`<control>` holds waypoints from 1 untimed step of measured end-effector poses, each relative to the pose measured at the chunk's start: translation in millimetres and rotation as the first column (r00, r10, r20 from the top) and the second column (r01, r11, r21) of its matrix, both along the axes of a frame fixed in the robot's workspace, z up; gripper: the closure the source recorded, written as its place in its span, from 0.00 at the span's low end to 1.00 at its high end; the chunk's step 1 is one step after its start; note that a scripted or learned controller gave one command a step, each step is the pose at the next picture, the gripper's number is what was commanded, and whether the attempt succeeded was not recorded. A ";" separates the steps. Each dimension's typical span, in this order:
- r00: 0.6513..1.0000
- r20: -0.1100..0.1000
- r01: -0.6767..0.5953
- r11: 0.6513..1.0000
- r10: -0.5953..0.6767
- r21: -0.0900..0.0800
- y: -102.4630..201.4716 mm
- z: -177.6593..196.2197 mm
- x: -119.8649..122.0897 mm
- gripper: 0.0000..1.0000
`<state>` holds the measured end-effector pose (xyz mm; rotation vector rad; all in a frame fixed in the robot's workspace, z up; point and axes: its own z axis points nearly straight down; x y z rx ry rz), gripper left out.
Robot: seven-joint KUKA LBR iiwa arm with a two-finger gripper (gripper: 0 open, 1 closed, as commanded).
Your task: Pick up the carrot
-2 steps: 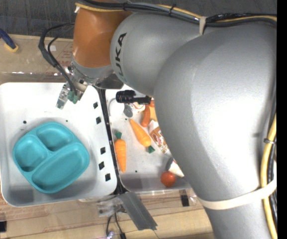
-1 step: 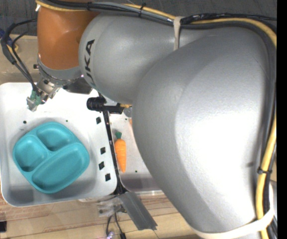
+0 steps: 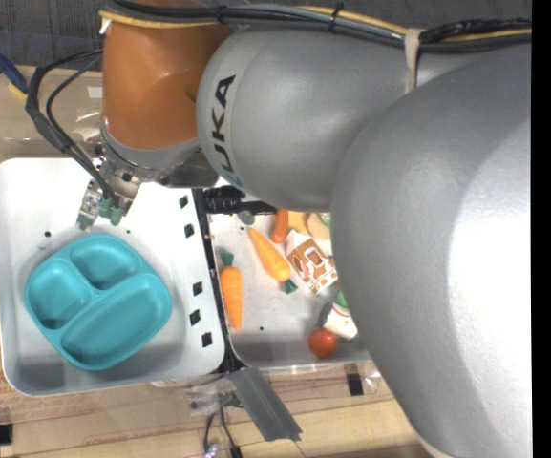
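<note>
a grey kuka arm (image 3: 370, 132) with an orange band (image 3: 151, 70) reaches across two white bins on the surface, its tool (image 3: 100, 203) hanging over the far part of the left bin (image 3: 27, 184), just above a teal divided plate (image 3: 98, 299). whether the tool is released or clenched cannot be told from this slanted overhead angle; nothing can be seen between its tips. the carrot (image 3: 231, 296) lies well apart from the tool, in the right bin (image 3: 275, 351), close beside the wall that divides the two bins, its leafy green end pointing toward the far edge. a second, lighter orange carrot-shaped piece (image 3: 269, 254) lies nearby at an angle, next to a printed snack packet (image 3: 311, 260). a small red tomato-like item (image 3: 323, 343) rests toward the near edge of the right bin. the arm's bulk covers much of that bin.
</note>
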<state>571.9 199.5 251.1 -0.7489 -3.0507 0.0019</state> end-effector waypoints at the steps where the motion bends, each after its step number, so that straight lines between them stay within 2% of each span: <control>1: 0.985 0.009 -0.171 0.985 0.171 -0.001 -77.3 92.9 5.3 1.00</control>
